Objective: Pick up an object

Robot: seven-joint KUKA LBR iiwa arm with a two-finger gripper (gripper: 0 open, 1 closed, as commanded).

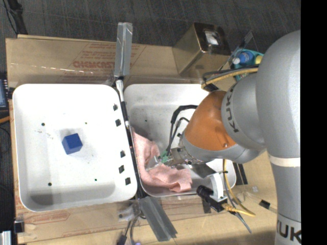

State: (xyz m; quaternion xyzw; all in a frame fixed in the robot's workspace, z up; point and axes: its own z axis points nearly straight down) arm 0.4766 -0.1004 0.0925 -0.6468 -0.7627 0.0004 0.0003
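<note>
A crumpled pink cloth point(156, 165) lies in the right bin point(153, 101) against its near left corner. My gripper point(164, 158) is low over the cloth's right part, with a small green bit showing at its tip. The arm's orange band and grey wrist cover most of the gripper. A blue cube point(72, 143) sits alone in the left bin point(61, 98), left of its middle.
A grey divider bar point(122, 50) runs up between the bins at the back. A tan cardboard box point(202, 47) stands behind the right bin. Cardboard sheeting point(66, 55) lies under and behind both bins.
</note>
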